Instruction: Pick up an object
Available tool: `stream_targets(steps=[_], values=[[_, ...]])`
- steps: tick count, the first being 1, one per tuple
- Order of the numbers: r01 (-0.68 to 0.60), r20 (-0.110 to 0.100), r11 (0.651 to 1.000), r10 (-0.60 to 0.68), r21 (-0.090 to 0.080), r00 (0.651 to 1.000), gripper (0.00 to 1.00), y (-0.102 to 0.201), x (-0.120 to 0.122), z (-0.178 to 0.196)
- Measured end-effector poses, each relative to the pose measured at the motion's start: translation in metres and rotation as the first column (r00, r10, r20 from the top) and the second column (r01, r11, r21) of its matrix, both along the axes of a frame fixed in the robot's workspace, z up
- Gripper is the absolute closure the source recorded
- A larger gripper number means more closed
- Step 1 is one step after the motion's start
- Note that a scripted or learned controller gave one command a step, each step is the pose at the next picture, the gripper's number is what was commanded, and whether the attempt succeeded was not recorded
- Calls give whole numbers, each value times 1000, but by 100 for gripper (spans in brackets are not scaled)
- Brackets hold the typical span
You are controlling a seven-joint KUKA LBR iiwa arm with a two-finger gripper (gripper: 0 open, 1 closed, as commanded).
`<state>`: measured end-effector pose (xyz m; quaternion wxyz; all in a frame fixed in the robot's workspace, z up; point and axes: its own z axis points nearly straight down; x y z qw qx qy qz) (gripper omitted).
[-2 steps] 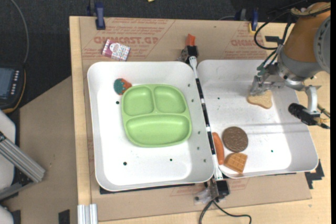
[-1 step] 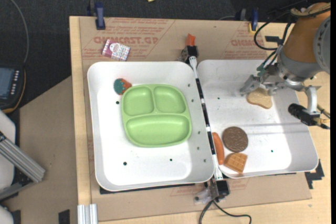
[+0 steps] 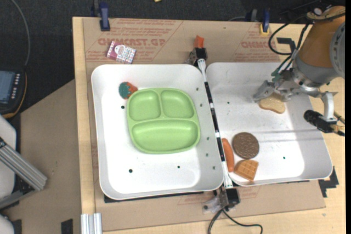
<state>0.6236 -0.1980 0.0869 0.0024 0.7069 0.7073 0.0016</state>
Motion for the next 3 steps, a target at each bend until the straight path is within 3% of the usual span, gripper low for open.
stream_targets(steps=[1, 2, 3], values=[[-1, 8, 1000, 1, -4, 1000, 100, -1, 2, 13], [-1, 7, 1000, 1, -4, 1000, 0, -1, 2, 12], [-2, 0, 1000, 2, -4, 1000, 0, 42, -11, 0]])
